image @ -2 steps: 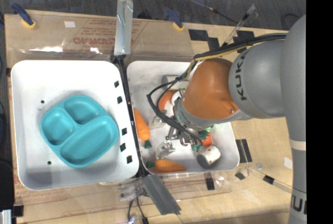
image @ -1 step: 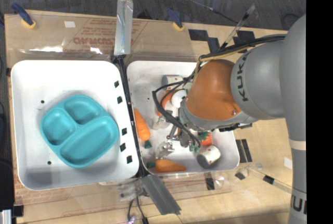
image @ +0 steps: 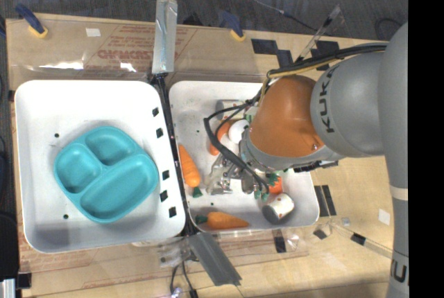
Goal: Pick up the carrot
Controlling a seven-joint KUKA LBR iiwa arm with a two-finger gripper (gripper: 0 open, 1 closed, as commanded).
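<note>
The carrot point(image: 188, 166) lay along the right bin's point(image: 186, 97) left wall, just beside the gripper point(image: 223, 177); whether the claw was apart or together, I couldn't tell. It looked light, stiff and smooth, best pinched across its thick middle.

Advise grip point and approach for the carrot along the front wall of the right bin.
Probably grip the carrot mid-body, from straight above. It lies flat, its length along the right bin's front wall, leafy end toward the divider. Set the gripper fingers across its narrow width; the wall leaves little room on that side.
</note>
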